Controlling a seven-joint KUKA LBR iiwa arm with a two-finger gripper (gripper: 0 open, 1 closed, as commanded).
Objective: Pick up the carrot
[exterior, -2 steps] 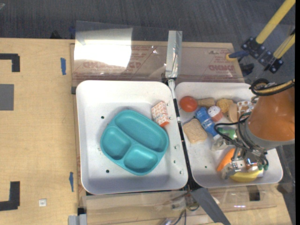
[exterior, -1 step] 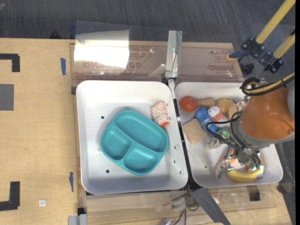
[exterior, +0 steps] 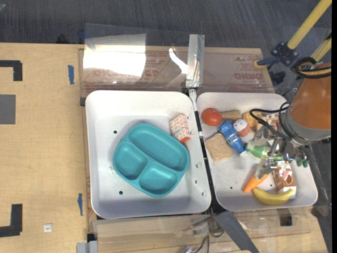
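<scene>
Camera view, carrot [exterior: 251, 183] just beside gripper [exterior: 269, 165]

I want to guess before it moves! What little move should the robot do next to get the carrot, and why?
Probably a small move down and toward the bench's front edge. The gripper hovers just above the carrot, which lies beside the banana in the right bin.

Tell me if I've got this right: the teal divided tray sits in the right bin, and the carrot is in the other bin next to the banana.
Not quite. In the camera view the teal divided tray sits in the left bin, not the right one. The carrot lies in the other bin, the right bin, next to the banana, as you said.
</scene>
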